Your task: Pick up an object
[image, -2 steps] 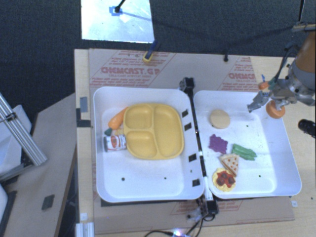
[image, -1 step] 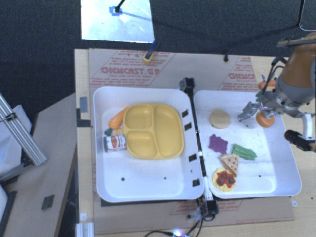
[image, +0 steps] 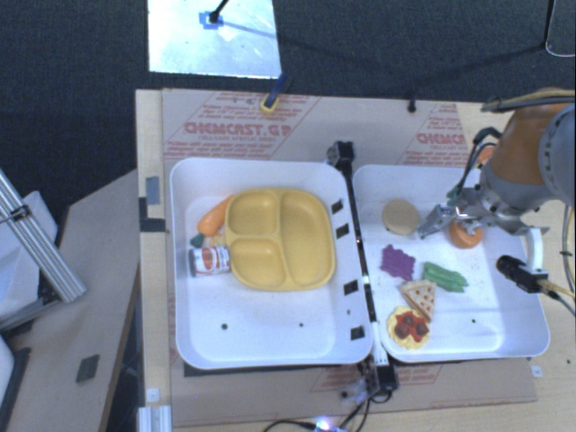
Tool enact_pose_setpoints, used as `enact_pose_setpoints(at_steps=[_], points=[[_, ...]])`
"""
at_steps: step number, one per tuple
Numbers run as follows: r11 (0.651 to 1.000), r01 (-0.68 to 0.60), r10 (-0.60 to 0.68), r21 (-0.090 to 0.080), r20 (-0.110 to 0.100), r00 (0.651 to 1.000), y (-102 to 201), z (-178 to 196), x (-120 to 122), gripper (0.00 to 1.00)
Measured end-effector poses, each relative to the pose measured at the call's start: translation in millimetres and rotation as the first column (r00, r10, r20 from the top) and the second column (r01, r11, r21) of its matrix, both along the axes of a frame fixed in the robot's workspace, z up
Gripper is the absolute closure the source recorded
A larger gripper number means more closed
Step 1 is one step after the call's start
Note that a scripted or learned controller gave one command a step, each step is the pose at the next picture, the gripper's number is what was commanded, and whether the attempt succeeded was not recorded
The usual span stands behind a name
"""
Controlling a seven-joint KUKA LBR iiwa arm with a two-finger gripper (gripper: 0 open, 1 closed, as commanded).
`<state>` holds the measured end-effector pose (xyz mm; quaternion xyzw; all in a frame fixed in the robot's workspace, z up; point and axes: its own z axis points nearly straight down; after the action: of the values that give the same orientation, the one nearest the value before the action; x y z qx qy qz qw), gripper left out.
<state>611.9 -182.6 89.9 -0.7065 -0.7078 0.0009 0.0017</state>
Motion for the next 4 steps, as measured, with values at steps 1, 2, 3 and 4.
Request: enact_pose_setpoints(at_steps=[1, 2, 3, 4], points=[[1.000, 0.000, 0.000, -0.002, 0.007, 1.000, 0, -3, 2, 0.00], [1.000, 0.000, 0.000, -0.010, 0.019, 1.000, -2, 11, 5, 1.00], [1.000, -0.002, 0.002, -0.003, 0.012, 1.000, -2, 76, 5, 1.00], [1.000, -0.003, 0.003, -0.003, 0.012, 1.000, -2, 131, 7, 1.00]])
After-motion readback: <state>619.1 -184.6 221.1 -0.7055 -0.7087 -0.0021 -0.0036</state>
